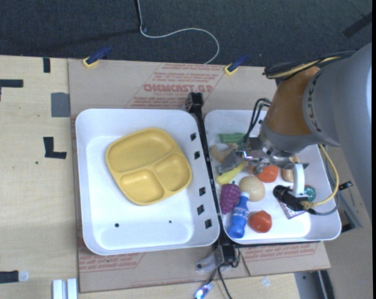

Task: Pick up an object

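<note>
Two white bins: the left bin holds one yellow divided plate. The right bin holds one blue bottle, one purple grape bunch, one red fruit, one beige ball, one banana.

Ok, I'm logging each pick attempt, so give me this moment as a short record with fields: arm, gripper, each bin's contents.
arm: reaches in from the view's right, over the right bin
gripper: low among the items in the right bin; grasp cannot be told
left bin: one yellow divided plate, lying flat
right bin: purple grapes, blue bottle, red tomato, beige round item, yellow item, green item, orange-red item
held: nothing visibly between the fingers
</note>
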Robot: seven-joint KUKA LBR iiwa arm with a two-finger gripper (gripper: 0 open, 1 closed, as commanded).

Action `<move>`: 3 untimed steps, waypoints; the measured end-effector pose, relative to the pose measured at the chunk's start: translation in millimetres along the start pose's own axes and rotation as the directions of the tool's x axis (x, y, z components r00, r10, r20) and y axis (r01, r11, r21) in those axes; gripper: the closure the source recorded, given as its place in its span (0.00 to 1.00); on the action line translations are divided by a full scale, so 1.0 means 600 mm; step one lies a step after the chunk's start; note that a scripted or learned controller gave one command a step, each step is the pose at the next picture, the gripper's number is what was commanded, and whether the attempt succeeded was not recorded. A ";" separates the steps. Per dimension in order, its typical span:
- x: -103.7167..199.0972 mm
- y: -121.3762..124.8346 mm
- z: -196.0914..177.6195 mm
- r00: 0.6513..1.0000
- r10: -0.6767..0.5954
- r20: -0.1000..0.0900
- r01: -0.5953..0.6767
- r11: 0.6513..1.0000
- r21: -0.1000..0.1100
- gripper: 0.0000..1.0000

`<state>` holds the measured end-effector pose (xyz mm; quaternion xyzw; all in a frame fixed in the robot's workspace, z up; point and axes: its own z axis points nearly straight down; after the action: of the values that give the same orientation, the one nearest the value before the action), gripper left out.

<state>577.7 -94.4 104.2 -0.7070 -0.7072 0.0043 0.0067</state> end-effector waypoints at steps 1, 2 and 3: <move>-0.002 0.006 -0.028 1.000 -0.001 0.002 0.001 1.000 -0.011 1.00; 0.124 -0.034 -0.138 1.000 -0.008 0.000 0.008 1.000 -0.017 1.00; 0.293 -0.068 -0.294 1.000 -0.013 0.000 0.013 1.000 -0.021 1.00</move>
<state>539.8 80.6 281.7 -0.7025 -0.7117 -0.0032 -0.0007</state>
